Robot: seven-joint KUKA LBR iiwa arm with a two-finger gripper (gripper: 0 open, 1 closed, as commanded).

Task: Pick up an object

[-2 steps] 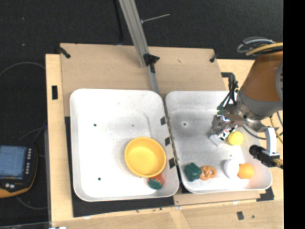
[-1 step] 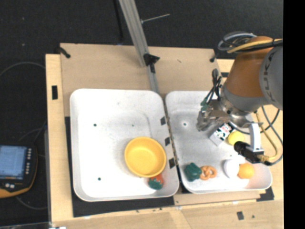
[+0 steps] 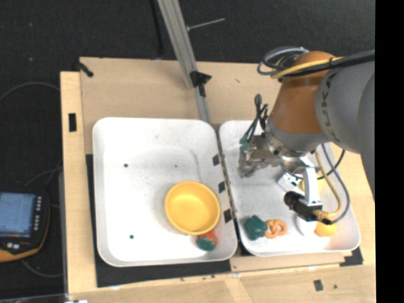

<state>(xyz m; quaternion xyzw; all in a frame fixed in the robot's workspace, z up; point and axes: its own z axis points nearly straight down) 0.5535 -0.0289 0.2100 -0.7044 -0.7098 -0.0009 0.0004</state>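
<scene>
left bin [image 3: 126, 144] open, yellow bowl [image 3: 192, 206] (front) blocking

Grey arm [image 3: 350, 100], orange wrist band [image 3: 303, 103], black cables, possibly metal jaws.

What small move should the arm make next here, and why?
Probably shift the tool toward the near edge of the right bin. It sits over bare floor, while the green object and orange pretzel-shaped piece lie nearer that edge.
</scene>
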